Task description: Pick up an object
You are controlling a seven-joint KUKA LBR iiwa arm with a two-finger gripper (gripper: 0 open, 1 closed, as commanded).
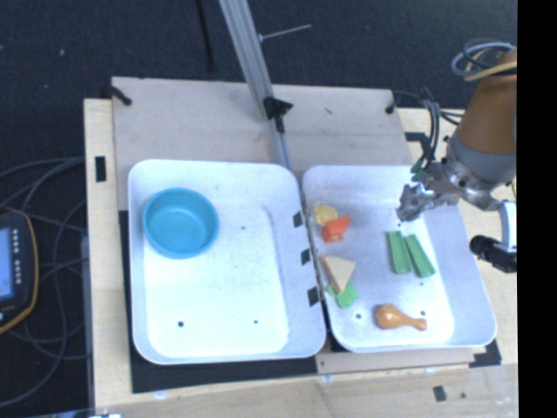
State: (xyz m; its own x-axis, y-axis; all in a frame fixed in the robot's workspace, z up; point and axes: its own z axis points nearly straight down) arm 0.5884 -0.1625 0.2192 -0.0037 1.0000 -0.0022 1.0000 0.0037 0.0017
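On the left side of the desk [100,233], the left bin [218,320] carries only a blue bowl [180,222], set toward its far left corner; it looks like light, stiff plastic with a thin rim.

The right bin [452,307] carries the small things. Along its left edge lie a yellow piece [325,212] touching an orange piece [336,227], then a tan wedge [339,273] with a small green piece [347,297] just beside it. Near the bin's near edge rests an orange drumstick-shaped toy [399,318], rounded and probably slippery, best taken across its narrow neck.

Toward the middle of the right bin lie two green sticks [409,252], side by side and touching. They are the likeliest target, since the end effector [409,205] hangs just beyond their far ends. They look light, stiff and smooth, and lie flat. A hold across the width of one stick near its middle seems soundest, though its neighbour leaves little room for a finger between them.

Nothing shows between the end effector's fingers, and whether they stand wide or narrow cannot be told from this view.
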